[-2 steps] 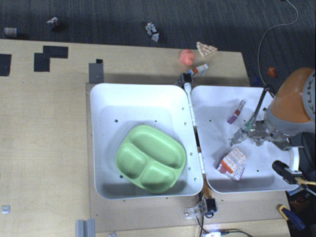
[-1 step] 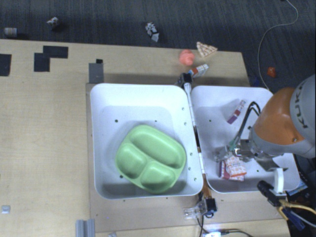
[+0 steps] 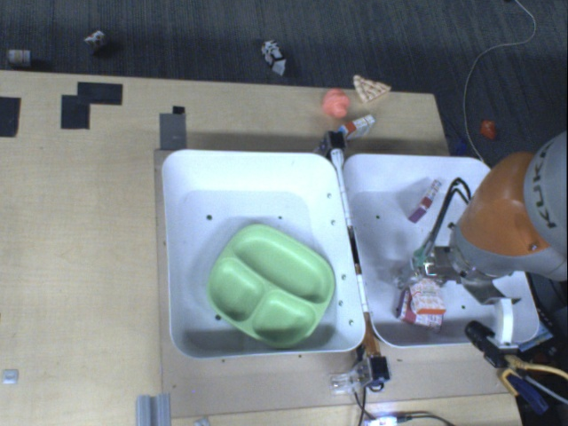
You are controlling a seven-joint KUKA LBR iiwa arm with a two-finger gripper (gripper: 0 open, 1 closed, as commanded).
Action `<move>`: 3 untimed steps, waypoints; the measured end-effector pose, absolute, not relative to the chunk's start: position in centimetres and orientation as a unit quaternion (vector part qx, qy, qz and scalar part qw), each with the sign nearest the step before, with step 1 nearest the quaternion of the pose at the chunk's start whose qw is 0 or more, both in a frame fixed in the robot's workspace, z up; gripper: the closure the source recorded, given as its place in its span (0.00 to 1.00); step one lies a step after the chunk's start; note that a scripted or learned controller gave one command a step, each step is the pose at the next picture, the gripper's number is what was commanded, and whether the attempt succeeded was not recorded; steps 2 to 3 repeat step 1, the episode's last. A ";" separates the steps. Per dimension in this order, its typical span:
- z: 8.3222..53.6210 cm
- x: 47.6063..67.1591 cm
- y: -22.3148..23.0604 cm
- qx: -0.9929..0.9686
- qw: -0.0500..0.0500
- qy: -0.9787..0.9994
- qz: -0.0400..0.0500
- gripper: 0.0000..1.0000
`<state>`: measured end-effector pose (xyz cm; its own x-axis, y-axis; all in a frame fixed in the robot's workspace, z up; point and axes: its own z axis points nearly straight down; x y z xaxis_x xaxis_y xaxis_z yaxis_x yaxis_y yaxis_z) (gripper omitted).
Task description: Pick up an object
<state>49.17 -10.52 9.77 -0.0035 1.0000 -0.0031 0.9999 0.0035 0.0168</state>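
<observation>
The desk [image 3: 80,238] bears two white bins. The left bin [image 3: 182,238] holds a green sectioned plate [image 3: 271,282], tilted. In the right bin [image 3: 382,229] the arm [image 3: 510,216] reaches down — its claw [image 3: 424,272] sits over a red-and-white packet [image 3: 424,304]; grip state hidden, cannot tell. A small purple tube [image 3: 424,201] lies nearby.

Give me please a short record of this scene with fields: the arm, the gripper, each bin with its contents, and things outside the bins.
arm: grey arm with orange band, reaching in from the right over the right bin
gripper: gripper low in the right bin, just above a red and white packet
left bin: left bin holds a green divided plate, three compartments
right bin: right bin holds the red and white packet and a small pink tube near the back
outside: pink ball and a wedge-shaped item on the bench behind the bins
</observation>
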 end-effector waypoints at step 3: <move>18.8 48.8 -3.2 0.705 0.001 0.709 0.002 1.00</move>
